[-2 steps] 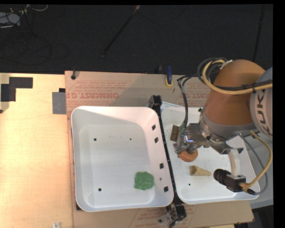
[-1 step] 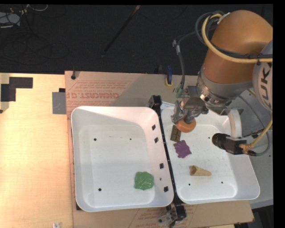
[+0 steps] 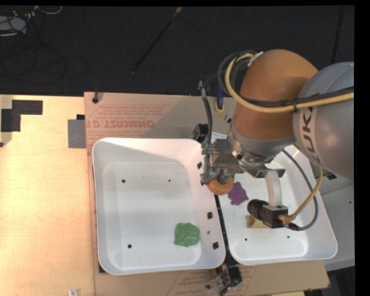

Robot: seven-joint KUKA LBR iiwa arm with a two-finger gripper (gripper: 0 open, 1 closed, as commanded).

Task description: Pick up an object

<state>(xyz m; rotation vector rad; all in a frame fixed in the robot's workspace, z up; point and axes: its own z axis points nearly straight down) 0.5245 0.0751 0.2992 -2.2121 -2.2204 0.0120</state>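
Orange object point(image 3: 219, 186) directly beneath the tool point(image 3: 217, 171), by the bins' divide.

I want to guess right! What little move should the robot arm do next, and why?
Probably lift straight up a little. The gripper sits low at the left edge of the right bin, right on top of an orange object. A small lift would show whether the orange object really comes along. The purple object lies just beside it, so sideways moves could bump it.

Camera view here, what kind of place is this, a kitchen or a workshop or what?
Likely a robotics lab test bench: a grey and orange arm reaches over two white bins, with loose cables behind on a dark floor.
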